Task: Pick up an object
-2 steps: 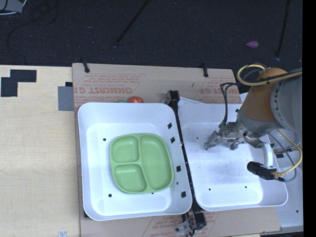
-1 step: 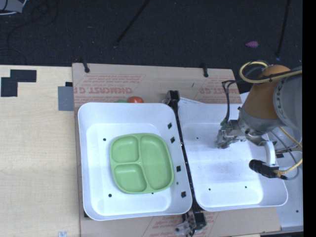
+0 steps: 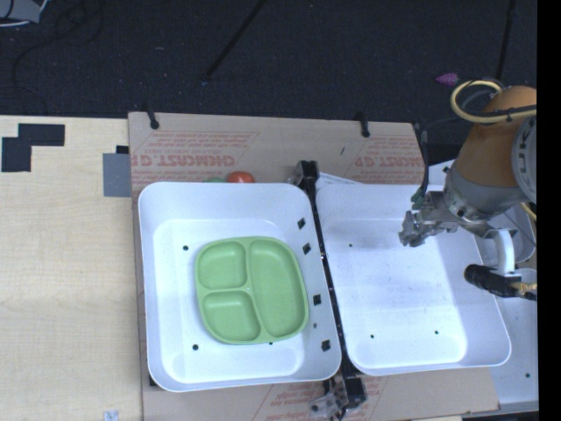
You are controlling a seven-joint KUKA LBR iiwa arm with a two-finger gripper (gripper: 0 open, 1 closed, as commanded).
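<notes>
Light fell evenly and fairly bright on the two white bins point(image 3: 166, 235), which looked slightly washed out. Behind them the background stayed dark. The picture was soft, with fine detail blurred.

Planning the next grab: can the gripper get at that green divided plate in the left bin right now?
Probably yes. The green plate lies uncovered in the left bin, while the gripper hangs over the right bin; only the low divider between them needs crossing.

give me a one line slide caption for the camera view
Green divided plate lies in the left bin while the gripper hovers over the right bin.
</notes>
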